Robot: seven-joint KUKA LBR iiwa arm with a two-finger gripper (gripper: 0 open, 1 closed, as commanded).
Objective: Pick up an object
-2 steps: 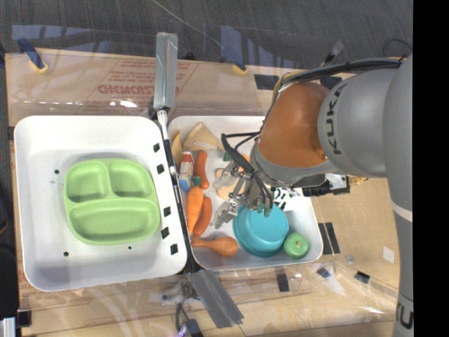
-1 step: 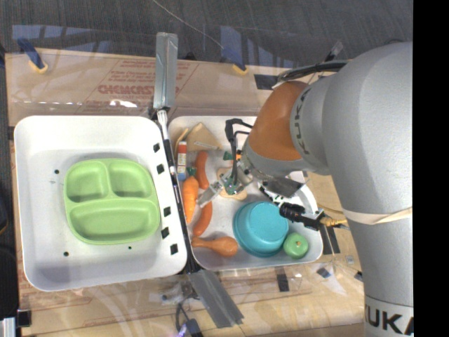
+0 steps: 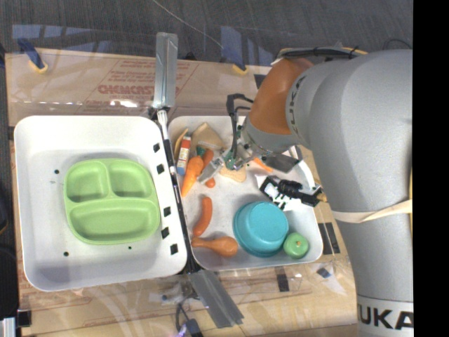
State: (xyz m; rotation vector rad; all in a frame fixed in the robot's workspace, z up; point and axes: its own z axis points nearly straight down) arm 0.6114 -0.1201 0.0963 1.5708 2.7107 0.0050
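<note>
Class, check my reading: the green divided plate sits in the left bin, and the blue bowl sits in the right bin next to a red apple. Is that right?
One detail is wrong: the apple beside the blue bowl is green, not red, as the camera view shows. The rest stands: the green divided plate sits in the left bin, the bowl in the right bin.

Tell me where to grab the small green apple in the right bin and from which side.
Take the small round green apple across its middle, the pincer coming straight down from above. It sits in the near right corner of the right white bin, touching the upturned blue plastic bowl on its left, so side approaches look blocked. Set the fingers along the free diagonal.
</note>
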